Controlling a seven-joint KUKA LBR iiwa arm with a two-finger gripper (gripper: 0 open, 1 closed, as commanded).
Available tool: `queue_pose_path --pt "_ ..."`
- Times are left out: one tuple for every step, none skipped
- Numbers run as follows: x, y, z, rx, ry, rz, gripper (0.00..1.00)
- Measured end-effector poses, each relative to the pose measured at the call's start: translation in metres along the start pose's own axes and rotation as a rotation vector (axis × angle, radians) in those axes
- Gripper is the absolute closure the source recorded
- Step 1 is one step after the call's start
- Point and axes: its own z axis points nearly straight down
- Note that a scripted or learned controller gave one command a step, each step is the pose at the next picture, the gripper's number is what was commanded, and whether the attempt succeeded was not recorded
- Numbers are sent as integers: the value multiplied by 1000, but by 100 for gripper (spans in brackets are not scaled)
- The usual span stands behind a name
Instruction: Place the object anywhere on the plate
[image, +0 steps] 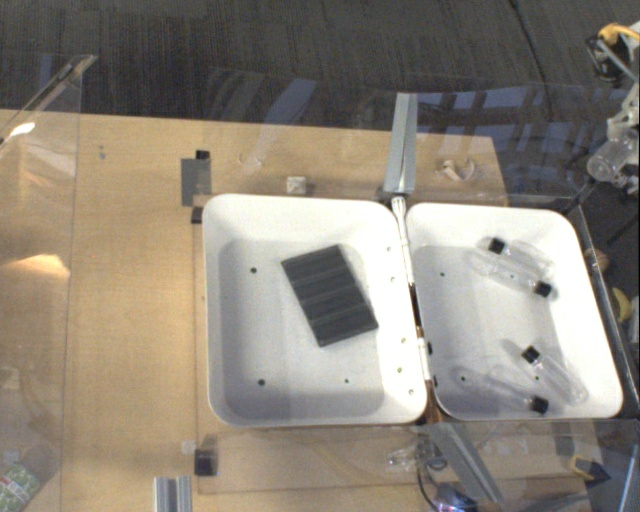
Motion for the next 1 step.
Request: queue_pose_path --pt "2 -2 -8 1 -3 -10 100"
